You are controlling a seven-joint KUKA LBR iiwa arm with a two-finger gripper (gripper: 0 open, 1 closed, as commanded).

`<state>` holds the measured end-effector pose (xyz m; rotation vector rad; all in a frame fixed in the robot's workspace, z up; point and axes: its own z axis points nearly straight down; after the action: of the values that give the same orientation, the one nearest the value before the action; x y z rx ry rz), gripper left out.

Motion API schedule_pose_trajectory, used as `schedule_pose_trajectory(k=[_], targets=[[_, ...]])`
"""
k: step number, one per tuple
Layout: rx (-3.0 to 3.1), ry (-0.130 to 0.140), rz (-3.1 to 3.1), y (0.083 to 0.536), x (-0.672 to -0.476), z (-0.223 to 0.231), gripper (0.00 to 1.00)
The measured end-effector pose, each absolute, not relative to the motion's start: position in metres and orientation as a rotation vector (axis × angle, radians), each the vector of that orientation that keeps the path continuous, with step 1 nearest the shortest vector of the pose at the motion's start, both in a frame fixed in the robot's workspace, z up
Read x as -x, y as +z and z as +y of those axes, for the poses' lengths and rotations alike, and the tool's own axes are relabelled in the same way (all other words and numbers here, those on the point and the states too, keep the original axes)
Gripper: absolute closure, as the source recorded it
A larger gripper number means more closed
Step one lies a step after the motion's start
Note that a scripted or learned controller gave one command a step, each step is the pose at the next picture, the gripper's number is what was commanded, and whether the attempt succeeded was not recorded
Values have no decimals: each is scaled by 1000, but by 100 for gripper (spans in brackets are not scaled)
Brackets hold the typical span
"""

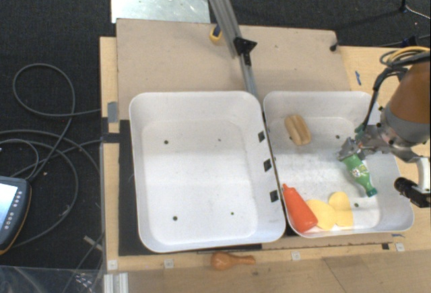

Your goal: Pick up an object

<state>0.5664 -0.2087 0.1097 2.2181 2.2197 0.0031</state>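
Arm enters from the right edge of the frame, orange band visible above the wrist. Gripper (353, 149) sits over the right side of the right bin (323, 102), its metal fingers clenched on the base end of a green bottle (360, 174). The bottle slants down and to the right from the fingers, cap end lowest, near the bin's right wall (cannot tell whether the cap end touches the bin floor).

Other contents of the right bin:
- tan bread roll (297, 129), upper left part of the bin, well apart from the gripper
- orange carrot (298, 208), lower left corner, lying along the wall next to the left bin
- yellow lumps (332, 212), lower middle, touching the carrot's right side and just left of the bottle's cap end

Left bin (195, 110) sits edge to edge with the right one, black clips along the shared rim.

On the bench in front of the bins, lower centre of the frame: a small tan pear-shaped object (229, 259). A grey pole (222, 5) slants from the top of the frame down to the gap between the bins. Black cables (40, 110) lie looped on the floor at left
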Motion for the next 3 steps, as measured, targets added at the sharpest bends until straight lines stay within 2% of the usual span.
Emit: schedule_pose_trajectory(k=[2, 3], targets=[[-2210, 6, 2222, 229, -574, -209, 100], [-2211, 4, 2224, 257, -575, -209, 100]])
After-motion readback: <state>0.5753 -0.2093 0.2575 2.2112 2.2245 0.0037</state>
